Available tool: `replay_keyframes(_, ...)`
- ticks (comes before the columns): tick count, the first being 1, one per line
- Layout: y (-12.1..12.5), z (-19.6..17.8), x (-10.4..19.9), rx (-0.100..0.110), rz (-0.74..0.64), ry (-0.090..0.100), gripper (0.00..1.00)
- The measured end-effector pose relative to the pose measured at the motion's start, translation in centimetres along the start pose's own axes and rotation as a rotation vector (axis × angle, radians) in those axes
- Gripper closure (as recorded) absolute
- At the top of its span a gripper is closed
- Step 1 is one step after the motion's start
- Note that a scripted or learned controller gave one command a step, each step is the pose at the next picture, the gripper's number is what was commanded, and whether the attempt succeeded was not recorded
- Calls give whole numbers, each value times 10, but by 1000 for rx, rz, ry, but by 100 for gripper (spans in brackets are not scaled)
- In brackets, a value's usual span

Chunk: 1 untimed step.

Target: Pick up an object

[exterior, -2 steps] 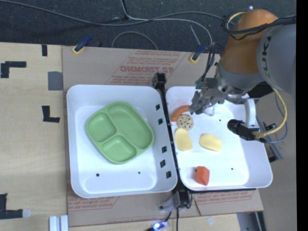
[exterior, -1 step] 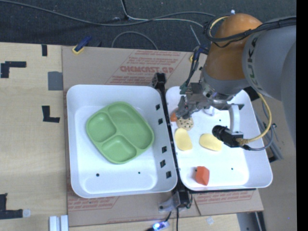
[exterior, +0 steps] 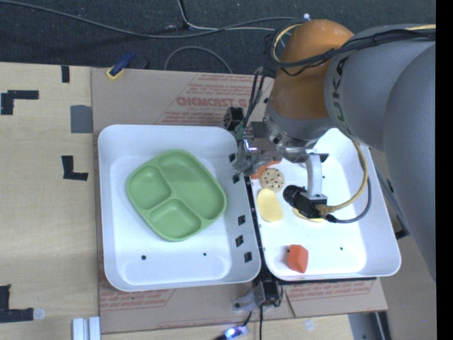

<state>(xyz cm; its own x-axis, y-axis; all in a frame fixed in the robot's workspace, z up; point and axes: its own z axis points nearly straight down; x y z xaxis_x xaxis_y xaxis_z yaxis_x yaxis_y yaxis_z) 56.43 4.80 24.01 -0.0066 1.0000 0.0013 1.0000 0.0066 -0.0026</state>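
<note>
Claw [exterior: 263, 163] low at the right bin's [exterior: 368, 253] left wall, over the speckled cookie [exterior: 271, 179] — finger state cannot be told. Risk: wall contact, or nudging the yellow piece [exterior: 270, 206] just beside it.

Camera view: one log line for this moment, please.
gripper low over right bin | grasp unclear | green tray in left bin | orange piece untouched
</note>
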Motion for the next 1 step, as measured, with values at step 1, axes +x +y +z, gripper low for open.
replay_keyframes(1, -20, 4, 47, 1, 1, -1, 100)
